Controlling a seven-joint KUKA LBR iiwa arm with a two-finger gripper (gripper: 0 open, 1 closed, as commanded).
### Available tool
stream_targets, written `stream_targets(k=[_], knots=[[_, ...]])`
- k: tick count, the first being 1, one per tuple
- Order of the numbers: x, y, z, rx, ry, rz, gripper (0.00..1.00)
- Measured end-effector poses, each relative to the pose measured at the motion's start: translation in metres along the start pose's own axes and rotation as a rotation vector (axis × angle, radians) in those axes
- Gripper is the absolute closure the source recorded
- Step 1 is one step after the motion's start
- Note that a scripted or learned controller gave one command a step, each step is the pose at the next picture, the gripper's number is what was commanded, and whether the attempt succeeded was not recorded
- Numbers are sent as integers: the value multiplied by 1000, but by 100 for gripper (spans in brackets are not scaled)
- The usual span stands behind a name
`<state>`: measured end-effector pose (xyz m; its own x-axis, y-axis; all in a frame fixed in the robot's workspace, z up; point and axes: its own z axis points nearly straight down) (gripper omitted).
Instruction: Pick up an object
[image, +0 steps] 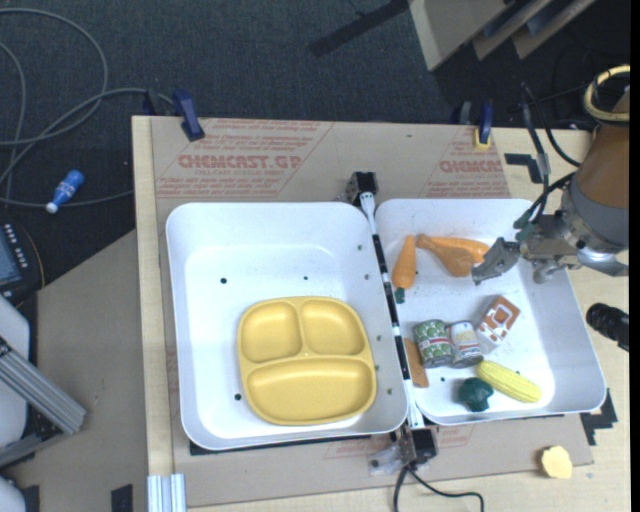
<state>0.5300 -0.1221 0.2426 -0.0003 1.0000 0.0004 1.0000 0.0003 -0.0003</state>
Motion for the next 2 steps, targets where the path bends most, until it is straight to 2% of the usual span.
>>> stream_targets(k=[1,2], knots=[[28,53,133,2,2,-4,0],[10,-27,160,9,2,4,0]])
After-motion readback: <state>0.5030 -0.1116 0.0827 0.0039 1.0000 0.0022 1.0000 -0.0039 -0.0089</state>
